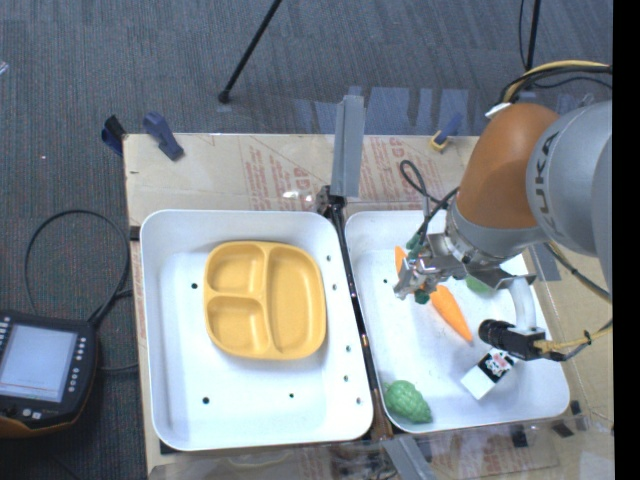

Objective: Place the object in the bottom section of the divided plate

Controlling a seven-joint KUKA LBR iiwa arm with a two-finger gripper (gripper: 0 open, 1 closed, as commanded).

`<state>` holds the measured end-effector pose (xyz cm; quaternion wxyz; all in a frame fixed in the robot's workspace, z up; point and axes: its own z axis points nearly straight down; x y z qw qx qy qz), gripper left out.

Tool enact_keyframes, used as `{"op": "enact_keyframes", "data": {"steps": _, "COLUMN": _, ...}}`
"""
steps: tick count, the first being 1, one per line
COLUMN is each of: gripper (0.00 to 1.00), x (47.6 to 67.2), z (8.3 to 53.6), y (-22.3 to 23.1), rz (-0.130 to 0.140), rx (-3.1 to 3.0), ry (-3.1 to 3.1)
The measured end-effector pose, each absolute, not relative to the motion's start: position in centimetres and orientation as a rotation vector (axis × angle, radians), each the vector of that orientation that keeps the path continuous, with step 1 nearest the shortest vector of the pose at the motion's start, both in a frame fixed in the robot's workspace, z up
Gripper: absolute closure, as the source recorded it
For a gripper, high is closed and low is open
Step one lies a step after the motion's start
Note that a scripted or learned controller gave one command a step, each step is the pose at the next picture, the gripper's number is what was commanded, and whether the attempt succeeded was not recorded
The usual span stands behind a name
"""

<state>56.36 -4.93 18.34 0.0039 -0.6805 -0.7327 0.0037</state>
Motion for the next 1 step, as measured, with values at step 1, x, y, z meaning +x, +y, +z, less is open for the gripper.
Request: {"op": "enact_keyframes", "data": {"steps": 1, "gripper": 1.00, "x": 57.89, "z": 22.17, "y": 4.04, "rz": 0.002, "rx": -2.116, "ry": -2.316}}
